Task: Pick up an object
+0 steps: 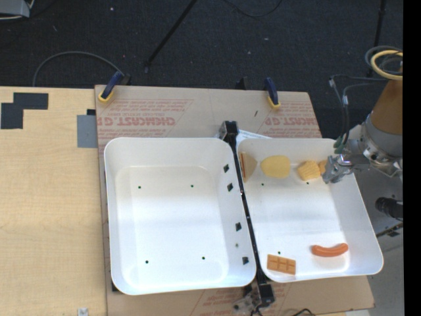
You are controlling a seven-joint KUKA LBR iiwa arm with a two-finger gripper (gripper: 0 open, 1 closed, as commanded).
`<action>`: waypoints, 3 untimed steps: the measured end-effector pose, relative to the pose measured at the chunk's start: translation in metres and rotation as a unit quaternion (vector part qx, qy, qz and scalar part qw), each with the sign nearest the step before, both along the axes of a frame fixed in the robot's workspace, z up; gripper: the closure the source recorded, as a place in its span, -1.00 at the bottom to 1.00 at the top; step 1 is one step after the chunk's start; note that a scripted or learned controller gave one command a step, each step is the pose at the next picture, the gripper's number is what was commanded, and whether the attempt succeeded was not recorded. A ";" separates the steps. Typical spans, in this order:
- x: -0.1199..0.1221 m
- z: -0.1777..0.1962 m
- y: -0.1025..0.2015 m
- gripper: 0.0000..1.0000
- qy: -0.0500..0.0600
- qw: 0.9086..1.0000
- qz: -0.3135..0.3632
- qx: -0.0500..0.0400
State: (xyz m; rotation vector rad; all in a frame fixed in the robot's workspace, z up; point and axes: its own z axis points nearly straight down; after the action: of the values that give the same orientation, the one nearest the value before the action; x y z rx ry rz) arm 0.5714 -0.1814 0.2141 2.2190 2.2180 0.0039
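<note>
Dark floor behind, crossed by cables and a stand leg; pale wood worktop [46, 196] below, with a cardboard sheet [197, 114] clamped by two yellow-and-blue clips under both bins. Left bin [115, 176], well away from the jaws. Right bin [368, 242] reached by the jaws [334, 168] at its far right rim, hanging from the grey arm [381, 133] with the orange band.

Just beside the jaws, toward the divider: a yellow ridged chunk [308, 170], apparently touching or all but touching the fingertips. Further along the same line: a pale yellow lump [276, 166], then a brown slice [248, 166] against the divider. Well below the jaws, near the front rim: a sausage [329, 249] and a waffle [281, 264].

Whether spread or pressed together: cannot tell, too small and blurred at this slant. Nothing visibly pinched between them.

Step in hand, as a judgement: approach to a grasp, most likely on the chunk, not yet a lift. Next move calls for centring over the chunk, dropping low enough to straddle it, closing, then rising straight up clear of the rim. Risks: nudging the chunk sideways, or catching the bin wall so close by.
</note>
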 end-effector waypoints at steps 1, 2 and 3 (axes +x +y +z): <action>0.000 0.027 0.000 1.00 0.001 1.000 0.000 0.000; 0.009 0.027 0.060 1.00 0.003 1.000 0.002 0.001; 0.008 0.027 0.103 1.00 0.003 1.000 0.001 0.001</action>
State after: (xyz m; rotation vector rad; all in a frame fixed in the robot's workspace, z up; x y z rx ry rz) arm 0.5795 -0.0785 0.2411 2.2194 2.2243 -0.0007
